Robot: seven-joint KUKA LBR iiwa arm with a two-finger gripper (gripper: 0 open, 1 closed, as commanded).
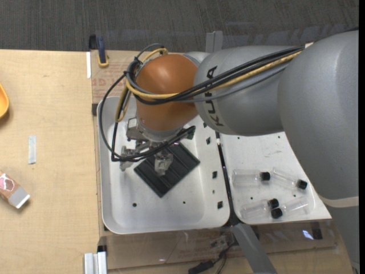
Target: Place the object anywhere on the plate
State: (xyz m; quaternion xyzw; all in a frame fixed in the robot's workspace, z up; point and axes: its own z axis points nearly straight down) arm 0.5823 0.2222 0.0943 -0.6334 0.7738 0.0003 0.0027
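Left bin [114, 210]: one, white, shallow; it lies around and below the gripper.

Gripper [163, 164]: one, hanging under the orange wrist band [165, 90] over the left bin. Whether it is wide, narrow or holding anything cannot be told; the wrist and cabling cover it from above.

Plate [179, 167]: one, dark, ribbed, roughly square, set cornerwise on the bin floor. It lies directly beneath the gripper and spreads a little to its right and toward the near rim. Judged: the drop target is already under the tool, so little sideways travel seems called for.

Object: a small pale piece [163, 163] shows at the gripper tip, over the plate's middle; too small to say whether it is the object or part of the tool, or whether it touches the plate.

Right bin [285, 141]: one, well right of the gripper.

Clear tubes with black caps [265, 176]: about four, lying loose in the right bin, axes mixed.
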